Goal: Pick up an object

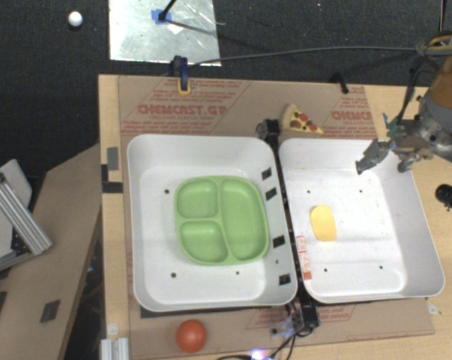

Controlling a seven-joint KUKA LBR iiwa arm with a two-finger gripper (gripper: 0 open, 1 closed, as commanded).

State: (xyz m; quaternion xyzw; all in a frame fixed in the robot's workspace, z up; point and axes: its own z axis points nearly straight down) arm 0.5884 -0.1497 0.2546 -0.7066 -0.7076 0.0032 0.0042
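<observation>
A small yellow oblong object (323,223) lies on the floor of the right white bin (405,276), left of its centre. My gripper (386,158) hangs over the bin's far right part, up and to the right of the yellow object and well apart from it. Its two fingers (369,160) are spread and nothing is between them. In the left white bin (147,201) a green divided plate (220,219) lies flat.
A toy pizza slice (302,120) lies on the cardboard behind the bins. In front of the left bin, an orange-red ball (191,335) rests on the bench. A foil sheet (164,19) lies farther back, and an aluminium rail (12,208) sits at the left.
</observation>
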